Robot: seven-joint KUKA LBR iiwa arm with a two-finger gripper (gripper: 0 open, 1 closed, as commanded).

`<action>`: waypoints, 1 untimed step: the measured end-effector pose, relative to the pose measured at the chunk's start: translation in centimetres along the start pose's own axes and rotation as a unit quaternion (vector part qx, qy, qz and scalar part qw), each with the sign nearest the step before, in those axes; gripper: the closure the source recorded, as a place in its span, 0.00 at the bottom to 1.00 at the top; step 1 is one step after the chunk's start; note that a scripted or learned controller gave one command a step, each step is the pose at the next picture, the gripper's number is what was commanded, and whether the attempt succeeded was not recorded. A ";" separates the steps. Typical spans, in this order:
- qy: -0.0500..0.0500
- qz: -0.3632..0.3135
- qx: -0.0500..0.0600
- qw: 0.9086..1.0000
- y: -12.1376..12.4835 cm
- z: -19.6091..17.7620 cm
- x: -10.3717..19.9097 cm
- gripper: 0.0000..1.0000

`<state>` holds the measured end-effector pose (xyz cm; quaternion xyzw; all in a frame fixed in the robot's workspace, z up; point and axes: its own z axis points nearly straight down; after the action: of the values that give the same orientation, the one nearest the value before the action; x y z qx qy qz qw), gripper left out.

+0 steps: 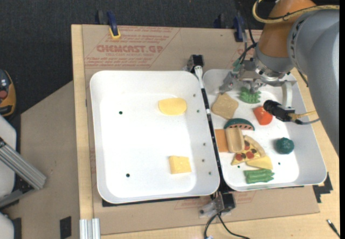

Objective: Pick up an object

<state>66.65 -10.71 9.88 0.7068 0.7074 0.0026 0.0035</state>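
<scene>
Gripper [249,88] hangs over leafy green toy [250,95] in right bin [315,170]; grip state cannot be told. Nothing visibly lifted; pick remains.

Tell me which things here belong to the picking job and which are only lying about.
Job: tool; green leafy toy just beneath it; right bin.

Lying about: tan bread slice, pizza slice, dark green ball, two yellow pieces in the left bin.

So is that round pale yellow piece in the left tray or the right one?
In the left one. The round pale yellow piece lies flat on the floor of the left white bin, near its upper right part.
</scene>
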 end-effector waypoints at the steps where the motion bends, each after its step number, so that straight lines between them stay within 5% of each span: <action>1: -0.001 0.000 0.001 1.000 -0.1 -0.7 0.0 1.00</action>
<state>66.56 -10.73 10.60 0.7067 0.7075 0.0012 0.0028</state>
